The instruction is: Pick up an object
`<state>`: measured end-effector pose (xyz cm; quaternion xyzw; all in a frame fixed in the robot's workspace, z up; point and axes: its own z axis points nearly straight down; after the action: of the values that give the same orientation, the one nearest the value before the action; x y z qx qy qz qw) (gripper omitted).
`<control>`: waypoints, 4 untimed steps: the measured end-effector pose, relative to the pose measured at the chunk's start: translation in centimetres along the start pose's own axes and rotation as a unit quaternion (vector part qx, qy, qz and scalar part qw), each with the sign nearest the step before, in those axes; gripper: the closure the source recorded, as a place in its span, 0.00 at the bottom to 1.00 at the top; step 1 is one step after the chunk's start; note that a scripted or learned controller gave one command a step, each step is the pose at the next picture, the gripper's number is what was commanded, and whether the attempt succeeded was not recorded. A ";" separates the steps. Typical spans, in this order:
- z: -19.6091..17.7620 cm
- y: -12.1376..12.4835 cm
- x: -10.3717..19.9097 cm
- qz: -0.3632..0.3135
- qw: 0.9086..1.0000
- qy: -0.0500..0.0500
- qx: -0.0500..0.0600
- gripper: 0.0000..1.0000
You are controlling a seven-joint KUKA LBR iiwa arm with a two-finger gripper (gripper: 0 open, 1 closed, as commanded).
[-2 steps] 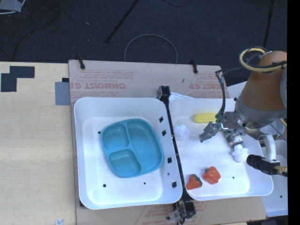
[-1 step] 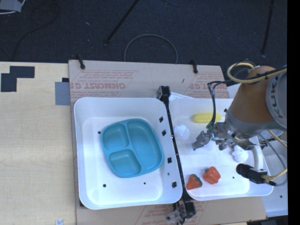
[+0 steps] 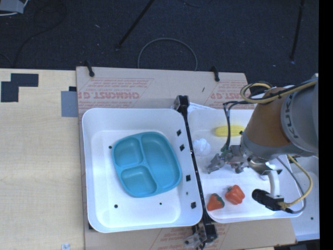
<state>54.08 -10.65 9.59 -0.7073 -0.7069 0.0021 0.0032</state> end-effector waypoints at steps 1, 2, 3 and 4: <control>-1.3 0.0 -0.2 0.004 1.000 0.000 0.000 1.00; -5.8 0.8 -0.2 0.000 1.000 -0.001 -0.004 1.00; -12.0 0.2 -0.3 0.000 1.000 -0.001 -0.005 1.00; -16.2 0.4 -0.1 -0.001 1.000 -0.001 -0.004 1.00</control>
<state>54.61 -10.76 25.82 -0.7069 -0.7073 -0.0003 -0.0005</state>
